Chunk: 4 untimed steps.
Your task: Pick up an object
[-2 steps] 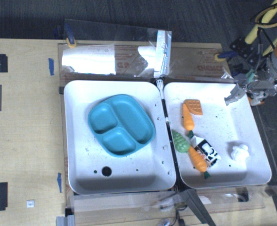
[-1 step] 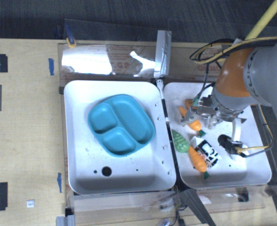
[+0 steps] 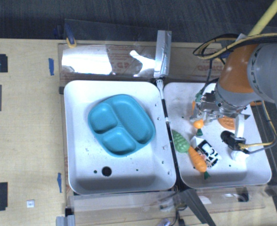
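Camera view: the tool (image 3: 208, 113) is seen over the right bin (image 3: 256, 169); whether it is spread cannot be told. A small orange piece (image 3: 198, 124), just beside it toward the bin's left edge, might be knocked aside if approached off-centre.

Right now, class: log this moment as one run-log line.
gripper: over right bin | carrot: lying in right bin | blue plate: in left bin

Big grey arm (image 3: 270, 74) here, smooth and rounded, and there's that bright orange band (image 3: 237, 69) wrapping it just above the wrist. Silvery metal hardware at the gripper (image 3: 207, 113). A thick yellow hose (image 3: 270, 11) and thin black cables (image 3: 218, 39) loop off the housing
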### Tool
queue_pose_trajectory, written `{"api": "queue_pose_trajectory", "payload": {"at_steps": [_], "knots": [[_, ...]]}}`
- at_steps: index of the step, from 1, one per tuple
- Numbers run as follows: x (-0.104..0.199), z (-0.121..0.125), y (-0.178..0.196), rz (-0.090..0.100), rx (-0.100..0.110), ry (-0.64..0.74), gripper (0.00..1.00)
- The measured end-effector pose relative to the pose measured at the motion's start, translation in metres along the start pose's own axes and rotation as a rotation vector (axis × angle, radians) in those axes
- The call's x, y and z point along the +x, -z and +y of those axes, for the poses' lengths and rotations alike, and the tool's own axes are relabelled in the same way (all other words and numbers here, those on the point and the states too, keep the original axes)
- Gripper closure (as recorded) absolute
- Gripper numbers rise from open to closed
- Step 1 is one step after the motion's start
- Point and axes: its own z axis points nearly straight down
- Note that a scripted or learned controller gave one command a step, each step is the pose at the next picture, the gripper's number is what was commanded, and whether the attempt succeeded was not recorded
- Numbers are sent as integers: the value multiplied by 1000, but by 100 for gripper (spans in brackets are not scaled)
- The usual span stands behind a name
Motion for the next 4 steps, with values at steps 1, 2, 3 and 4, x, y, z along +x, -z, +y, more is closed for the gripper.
{"api": "queue_pose_trajectory", "payload": {"at_steps": [1,2,3,4], "knots": [[51,68,71,1,-3,-14,100],[98,61,90,0,-3,323,100],[98,61,90,-1,-2,322,0],[31,-13,68,-2,1,280,0]]}}
